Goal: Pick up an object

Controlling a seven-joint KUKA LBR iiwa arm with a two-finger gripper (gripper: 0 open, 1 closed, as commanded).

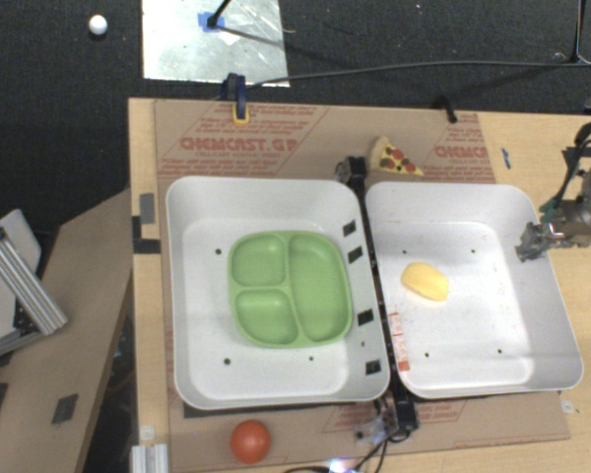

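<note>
Table carries two white bins. Left bin holds green divided plate, centre. Right bin has yellow object lying loose at 9 o'clock of its centre. End effector at bin's 3 o'clock rim, well apart from object; opening cannot tell. Orange ball at 6 o'clock outside bins.

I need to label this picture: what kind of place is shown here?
Probably a robotics lab bench for grasping trials: two white bins clipped side by side on a board, toy items such as a green divided plate and a yellow object, and an end effector at the right.
</note>
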